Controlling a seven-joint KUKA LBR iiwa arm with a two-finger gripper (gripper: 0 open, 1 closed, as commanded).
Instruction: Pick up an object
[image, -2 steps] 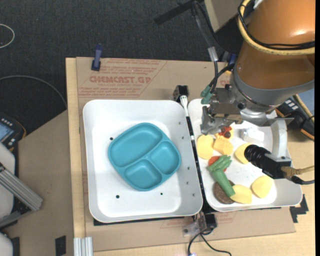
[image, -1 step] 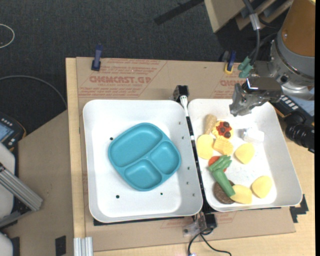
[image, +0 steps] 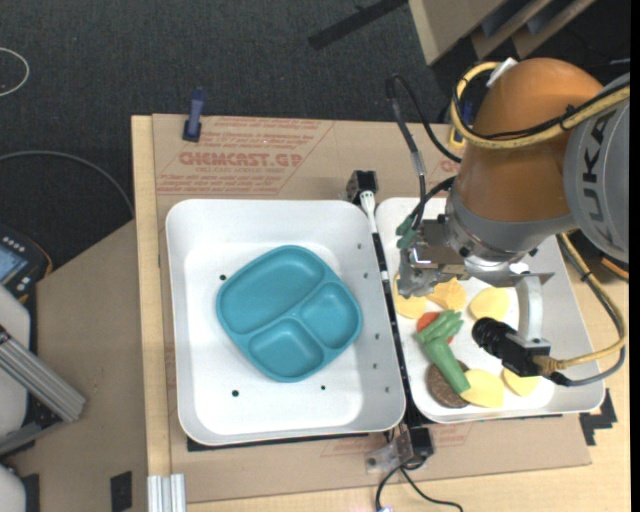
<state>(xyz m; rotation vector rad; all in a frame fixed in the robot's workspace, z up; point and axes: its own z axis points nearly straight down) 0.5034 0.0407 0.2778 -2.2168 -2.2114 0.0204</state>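
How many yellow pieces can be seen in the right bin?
4 at least: one yellow piece by the gripper, one right of it, two at the front. The arm may hide others.

A divided plate (image: 289, 312) is set in the left bin (image: 190, 300), well left of the gripper (image: 418, 272). In the right bin (image: 575, 395), toy food pieces (image: 447, 345) are heaped just below the gripper.

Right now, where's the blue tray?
The blue tray lies in the middle of the left bin, across the divider from the toy food in the right bin.
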